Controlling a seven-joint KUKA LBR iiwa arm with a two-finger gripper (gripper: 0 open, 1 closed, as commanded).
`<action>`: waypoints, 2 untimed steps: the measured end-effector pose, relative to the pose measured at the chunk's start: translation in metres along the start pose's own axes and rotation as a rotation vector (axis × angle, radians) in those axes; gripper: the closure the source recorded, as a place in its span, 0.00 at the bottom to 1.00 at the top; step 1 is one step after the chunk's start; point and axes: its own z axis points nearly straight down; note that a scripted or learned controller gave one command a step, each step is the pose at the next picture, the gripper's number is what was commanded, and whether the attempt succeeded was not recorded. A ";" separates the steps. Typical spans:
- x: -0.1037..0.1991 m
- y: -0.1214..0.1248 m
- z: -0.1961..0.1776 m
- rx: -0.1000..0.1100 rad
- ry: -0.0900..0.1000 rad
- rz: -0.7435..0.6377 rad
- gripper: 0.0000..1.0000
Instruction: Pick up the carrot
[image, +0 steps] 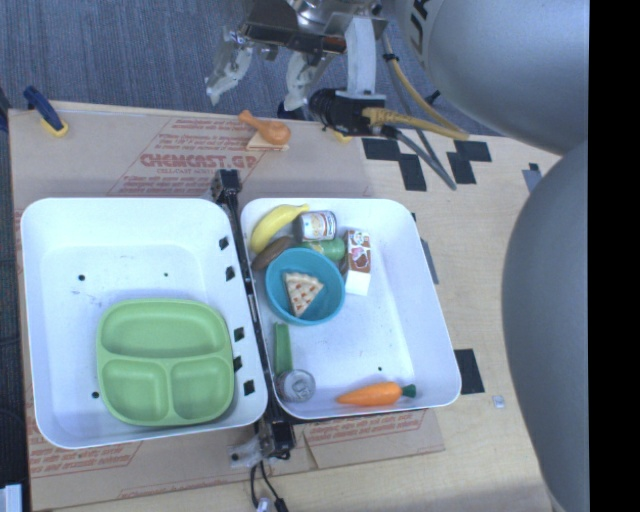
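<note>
The pincer (262, 82) hangs at the tabletop's far edge, beyond both bins, its two fingers (228, 72) spread well apart with nothing between them and nothing touching them. Just beside it on the cardboard lies a small orange drumstick toy (265, 128).

The carrot (370, 395) lies in the right bin (425, 330), in its near right corner, close against the near wall. Its long axis runs roughly along that near wall (only slightly tilted): the green leafy end (407, 391) points toward the tabletop's right edge, the tapered orange tip toward the left. A small metal can (296, 385) sits near the tip, apart from it. A blue bowl (304, 286) holding a pizza slice stands further back in the same bin.
</note>
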 end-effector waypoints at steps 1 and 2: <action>0.003 0.000 -0.010 0.002 -0.005 -0.014 1.00; 0.002 0.000 -0.010 0.003 -0.005 -0.014 0.00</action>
